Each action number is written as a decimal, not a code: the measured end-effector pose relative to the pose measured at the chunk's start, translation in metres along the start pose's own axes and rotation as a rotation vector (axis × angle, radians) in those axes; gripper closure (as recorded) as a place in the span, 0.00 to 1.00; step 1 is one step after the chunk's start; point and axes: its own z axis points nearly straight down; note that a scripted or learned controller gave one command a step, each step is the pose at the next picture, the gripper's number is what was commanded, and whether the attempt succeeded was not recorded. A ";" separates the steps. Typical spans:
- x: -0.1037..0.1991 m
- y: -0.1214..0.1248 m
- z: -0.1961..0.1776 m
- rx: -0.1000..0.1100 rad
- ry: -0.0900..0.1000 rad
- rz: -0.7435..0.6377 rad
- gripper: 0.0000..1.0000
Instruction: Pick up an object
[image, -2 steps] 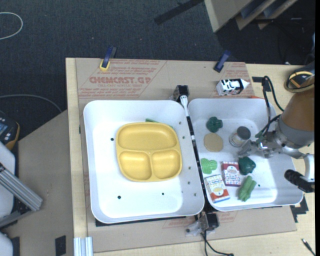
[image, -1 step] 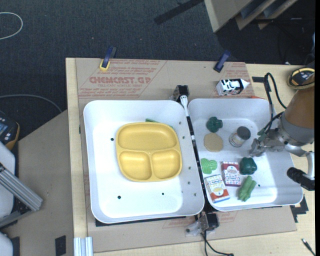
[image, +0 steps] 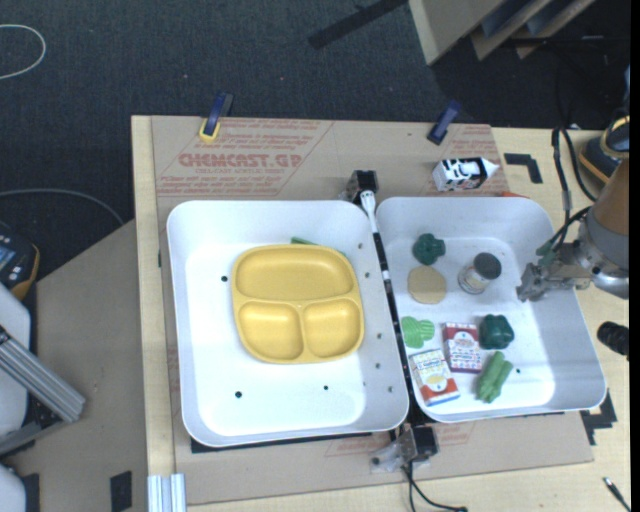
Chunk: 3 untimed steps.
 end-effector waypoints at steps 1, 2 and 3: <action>0.004 0.010 -0.048 -0.003 -0.001 -0.003 1.00; 0.003 0.011 -0.088 -0.003 -0.001 -0.003 1.00; 0.060 0.012 -0.079 0.006 0.006 -0.007 1.00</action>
